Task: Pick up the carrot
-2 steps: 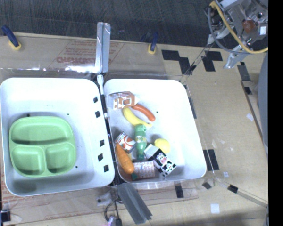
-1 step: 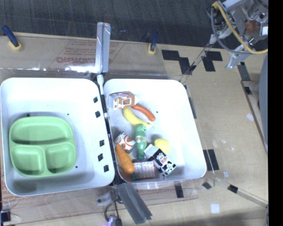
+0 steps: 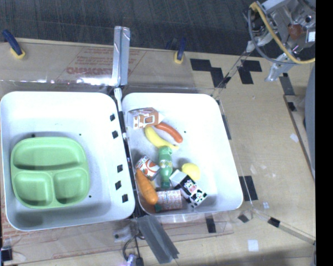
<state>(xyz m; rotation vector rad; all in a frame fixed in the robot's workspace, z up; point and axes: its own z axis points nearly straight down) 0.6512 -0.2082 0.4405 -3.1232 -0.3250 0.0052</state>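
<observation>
The orange carrot point(image 3: 146, 188) lies in the front left corner of the right bin point(image 3: 225, 148), close along its left wall. It touches a small striped can point(image 3: 149, 167) behind it and a jar lying on its side point(image 3: 169, 199) to its right. My gripper point(image 3: 283, 16) hangs at the top right of the camera view, beyond the bin's far right corner and well away from the carrot, with yellow and grey cables looped around it. Nothing shows in its grasp.
The right bin also holds a green bottle point(image 3: 165, 168), a lemon point(image 3: 190, 170), a cow-patterned carton point(image 3: 192, 192), a banana point(image 3: 155, 138), a sausage point(image 3: 170, 132) and a small box point(image 3: 144, 118). A green divided plate point(image 3: 50, 172) sits in the left bin point(image 3: 55, 107).
</observation>
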